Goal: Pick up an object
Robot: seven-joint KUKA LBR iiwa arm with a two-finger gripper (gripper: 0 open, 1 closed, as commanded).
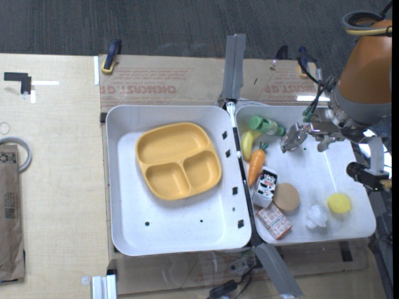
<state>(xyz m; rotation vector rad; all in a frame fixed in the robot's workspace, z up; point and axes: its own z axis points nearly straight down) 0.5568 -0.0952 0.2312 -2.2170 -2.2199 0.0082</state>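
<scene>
1. Carrot [256,165] lies in right bin [358,232], near its left wall, btwn banana [247,144] and small carton [265,187].
2. End effector [293,139] hangs over bin's upper middle, w/ nothing btwn fingers; open or closed – can't tell.
3. Left bin [181,238] holds yellow divided plate [178,161].

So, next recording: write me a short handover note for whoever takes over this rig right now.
Gripper: hovering over the upper part of the right bin, nothing visibly between its fingers; open or shut is unclear.
Things in the right bin: green bottle, banana, carrot, small printed carton, brown round disc, red packet, white crumpled piece, yellow ball.
Left bin: yellow divided plate.
Done: nothing picked.
Left: grasp and lift any one object.
</scene>
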